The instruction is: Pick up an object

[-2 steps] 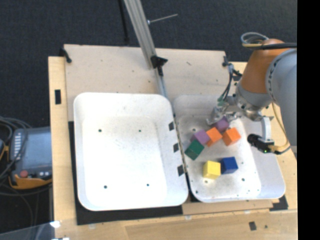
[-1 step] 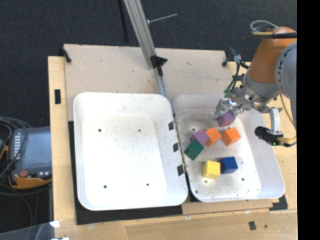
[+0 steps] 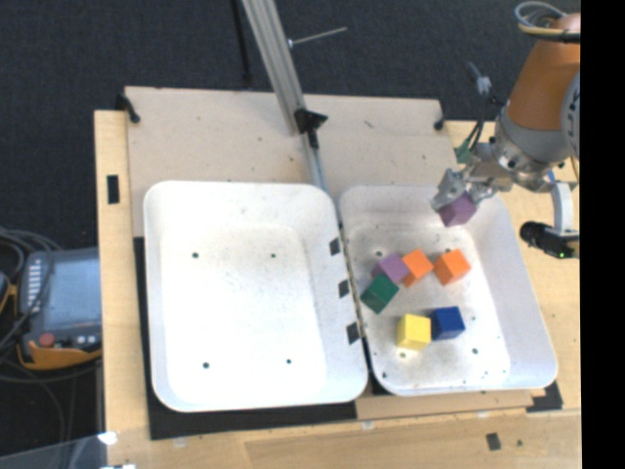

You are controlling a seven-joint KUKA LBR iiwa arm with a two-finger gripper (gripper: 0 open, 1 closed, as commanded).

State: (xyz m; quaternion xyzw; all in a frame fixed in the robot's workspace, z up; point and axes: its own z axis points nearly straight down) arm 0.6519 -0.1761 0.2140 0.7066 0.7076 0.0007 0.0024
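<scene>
1. Purple block [image 3: 457, 209] sits gripped between the fingers of the gripper [image 3: 455, 195], raised above the far part of the right bin [image 3: 527, 301].
2. Grey arm [image 3: 532, 115] with its orange band reaches in from the right edge.
3. Below in the same bin lie loose blocks: a mauve block [image 3: 393, 268], orange block [image 3: 417, 265], second orange block [image 3: 451, 266], green block [image 3: 380, 291], yellow block [image 3: 413, 331] and blue block [image 3: 447, 321].
4. The left bin [image 3: 166, 262] lies just beside.
5. Judged step: the pick looks made, with the lift under way; next calls for a steady rise without the block slipping.
</scene>
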